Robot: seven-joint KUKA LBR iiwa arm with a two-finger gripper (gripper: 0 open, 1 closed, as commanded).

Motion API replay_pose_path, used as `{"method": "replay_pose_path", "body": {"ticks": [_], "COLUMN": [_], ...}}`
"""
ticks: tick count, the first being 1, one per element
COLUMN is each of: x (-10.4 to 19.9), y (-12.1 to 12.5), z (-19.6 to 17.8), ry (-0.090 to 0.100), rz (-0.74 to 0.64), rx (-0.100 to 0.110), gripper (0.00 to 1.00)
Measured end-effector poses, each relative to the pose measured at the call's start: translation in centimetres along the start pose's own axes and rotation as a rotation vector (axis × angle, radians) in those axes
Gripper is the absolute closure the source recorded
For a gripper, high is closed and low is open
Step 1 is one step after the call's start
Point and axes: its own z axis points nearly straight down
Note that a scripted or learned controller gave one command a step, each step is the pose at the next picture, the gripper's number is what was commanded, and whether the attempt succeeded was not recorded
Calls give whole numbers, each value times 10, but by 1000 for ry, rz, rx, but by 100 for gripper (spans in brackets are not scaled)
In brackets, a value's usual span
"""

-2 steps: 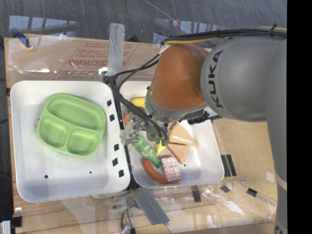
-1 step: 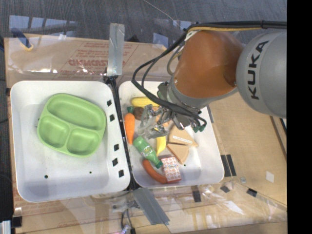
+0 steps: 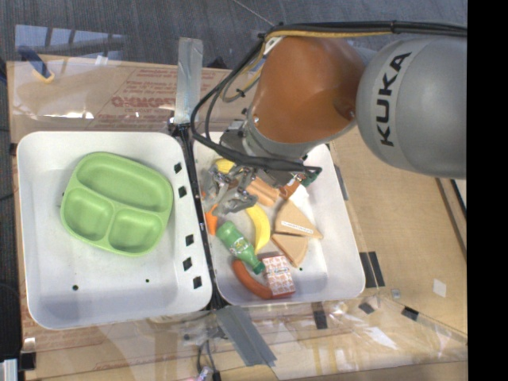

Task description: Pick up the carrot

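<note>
1. Setup: 2 white bins sit side by side on the table. The left bin carries a green divided plate. The right bin carries the toy food.
2. End effector: it sits low in the upper left part of the right bin, under the orange wrist band. Cables and clutter mask it, so I cannot tell whether it is released or clenched. Nothing can be confirmed as grasped.
3. Carrot: judged to be the long orange piece in the upper part of the right bin, with a dark green end toward the bin's right wall. It lies just beside the end effector, on the side toward the arm's base.
4. Long axis: roughly across the view, rising slightly toward the green end. The near end points at the end effector.
5. Ambiguity: a small orange piece lies against the left wall of the right bin, below the end effector. It could also be part of a carrot, and the view does not settle this.
6. Neighbours: a banana and a sandwich wedge lie just below the carrot. A green bottle lies further down.
7. Judgement: the coming move calls for a short sideways shift toward the arm's base, with the grasp closing across the carrot's long axis.
</note>
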Motion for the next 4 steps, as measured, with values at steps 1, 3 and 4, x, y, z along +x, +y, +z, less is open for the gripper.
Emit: {"method": "replay_pose_path", "body": {"ticks": [1,3,4], "x": [-67,-20,9], "y": [-24,-97,-147], "z": [-12,-44,-10], "ry": [-1,-2,3], "rz": [122,-164,151], "rx": [1,3,-1], "gripper": [100,100,100]}}
